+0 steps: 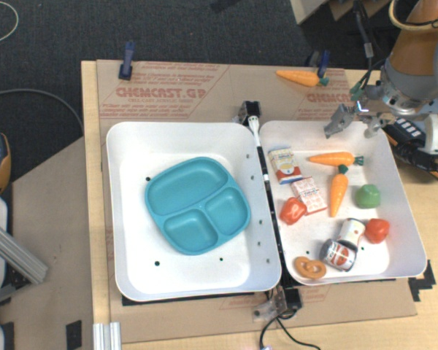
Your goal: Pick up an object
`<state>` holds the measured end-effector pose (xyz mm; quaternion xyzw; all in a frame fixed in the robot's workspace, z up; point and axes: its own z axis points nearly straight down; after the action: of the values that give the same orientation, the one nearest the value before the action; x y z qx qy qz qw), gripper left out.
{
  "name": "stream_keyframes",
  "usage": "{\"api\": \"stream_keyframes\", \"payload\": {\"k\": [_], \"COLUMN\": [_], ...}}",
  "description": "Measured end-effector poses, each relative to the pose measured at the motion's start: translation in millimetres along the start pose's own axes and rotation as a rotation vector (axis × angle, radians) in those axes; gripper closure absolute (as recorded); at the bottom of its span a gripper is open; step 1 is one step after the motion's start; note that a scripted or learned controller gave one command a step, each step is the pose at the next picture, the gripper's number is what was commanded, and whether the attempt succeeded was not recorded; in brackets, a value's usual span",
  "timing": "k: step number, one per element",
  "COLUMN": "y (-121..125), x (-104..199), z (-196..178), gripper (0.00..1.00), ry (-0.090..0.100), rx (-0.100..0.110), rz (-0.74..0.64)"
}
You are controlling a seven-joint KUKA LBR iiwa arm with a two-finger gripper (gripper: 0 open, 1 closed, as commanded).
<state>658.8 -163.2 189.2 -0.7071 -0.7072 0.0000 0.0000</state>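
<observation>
On the tabletop [58,195] two white bins sit side by side on a cardboard sheet. At the upper right, about 2 o'clock from the middle of the view, the pincer [352,120] hangs above the far edge of the right bin [405,257]. Its fingers are spread wide, with nothing between them.

The left bin [124,261] carries a blue divided plate [197,204] near its center.

In the right bin, a small carton [283,164] lies at 10 o'clock, with a second red-and-white packet [309,195] just below it. One carrot [333,159] lies flat at 12 o'clock, and a second carrot [338,192] stands nearly on end just beneath it, their green tops close together. A green ball [367,195] sits at 3 o'clock, just beside the second carrot. A red pepper [293,210] touches the packet at 9 o'clock. A tomato [377,230] rests at 4 o'clock, next to a tipped can [344,246]. A round orange piece [309,267] lies at 7 o'clock near the front rim.

Outside the bins, a third carrot [298,77] lies on the cardboard at the far edge, beside a blue clamp [322,65]. Another blue clamp [125,60] grips the cardboard at 11 o'clock.
</observation>
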Motion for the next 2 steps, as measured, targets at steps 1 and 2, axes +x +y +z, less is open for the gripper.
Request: {"api": "stream_keyframes", "payload": {"k": [1,2], "y": [-48.9,-58.6], "x": [-63.3,-55.8], "z": [-13.1,85.0], "gripper": [0.0,0.0], "ry": [-0.003,0.004], "rx": [0.002,-0.018], "rz": [0.007,-0.005]}}
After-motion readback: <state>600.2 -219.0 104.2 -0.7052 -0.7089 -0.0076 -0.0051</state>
